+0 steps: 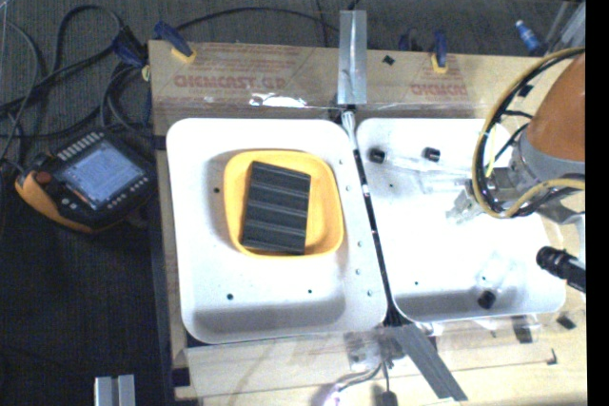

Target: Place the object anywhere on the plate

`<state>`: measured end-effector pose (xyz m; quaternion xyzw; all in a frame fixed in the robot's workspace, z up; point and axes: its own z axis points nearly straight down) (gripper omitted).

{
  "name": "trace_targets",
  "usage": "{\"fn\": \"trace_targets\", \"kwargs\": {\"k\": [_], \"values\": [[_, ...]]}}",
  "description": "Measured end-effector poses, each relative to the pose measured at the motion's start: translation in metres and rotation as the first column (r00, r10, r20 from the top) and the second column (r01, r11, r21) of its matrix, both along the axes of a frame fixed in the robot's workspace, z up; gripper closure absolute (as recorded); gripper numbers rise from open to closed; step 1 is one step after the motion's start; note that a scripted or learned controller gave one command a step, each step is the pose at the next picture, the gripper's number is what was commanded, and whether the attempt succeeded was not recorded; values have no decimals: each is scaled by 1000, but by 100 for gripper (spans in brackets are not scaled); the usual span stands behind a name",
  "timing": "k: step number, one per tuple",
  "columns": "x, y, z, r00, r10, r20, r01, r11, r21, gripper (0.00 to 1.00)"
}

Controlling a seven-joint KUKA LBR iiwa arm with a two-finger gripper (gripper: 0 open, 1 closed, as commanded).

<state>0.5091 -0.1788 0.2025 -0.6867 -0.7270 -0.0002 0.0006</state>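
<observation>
A dark grey ribbed block (277,206) lies flat on the yellow plate (326,222), roughly at its middle, in the left white bin (195,233). My arm comes in from the right over the right bin (428,252), its orange band at the frame's edge. The gripper (473,202) hangs over the right half of that bin, well away from the plate and the block. Nothing shows in its grasp.
Three small black bits (378,154) (431,153) (486,299) sit in the right bin. A raised divider (366,204) separates the two bins. A handheld controller (90,178) with cables lies on the floor to the left.
</observation>
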Motion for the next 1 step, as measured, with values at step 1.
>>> {"fn": "trace_targets", "kwargs": {"k": [1], "values": [[0, 0, 0, 1000, 0, 0, 0, 1000, 0, 0]]}}
